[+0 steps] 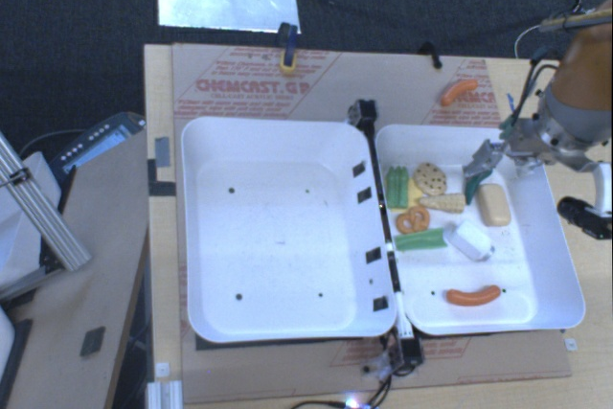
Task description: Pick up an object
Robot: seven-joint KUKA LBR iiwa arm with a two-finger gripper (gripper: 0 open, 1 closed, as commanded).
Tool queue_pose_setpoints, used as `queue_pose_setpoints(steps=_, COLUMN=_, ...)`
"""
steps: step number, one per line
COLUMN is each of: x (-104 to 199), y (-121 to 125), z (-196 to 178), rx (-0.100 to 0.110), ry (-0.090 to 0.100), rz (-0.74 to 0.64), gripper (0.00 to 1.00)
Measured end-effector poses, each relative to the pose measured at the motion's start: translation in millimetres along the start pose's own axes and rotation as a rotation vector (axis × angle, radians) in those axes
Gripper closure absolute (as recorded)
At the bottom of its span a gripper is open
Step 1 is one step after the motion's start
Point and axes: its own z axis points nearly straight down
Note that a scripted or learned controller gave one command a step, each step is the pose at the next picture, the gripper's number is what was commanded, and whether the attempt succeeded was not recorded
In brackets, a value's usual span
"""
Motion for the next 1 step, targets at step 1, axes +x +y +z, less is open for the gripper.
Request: queue_pose_setpoints(steps=1, x=71.4, y=10.2, z=119.3, rx=0.002, ry=0.001, rz=-0.006, gripper=0.00)
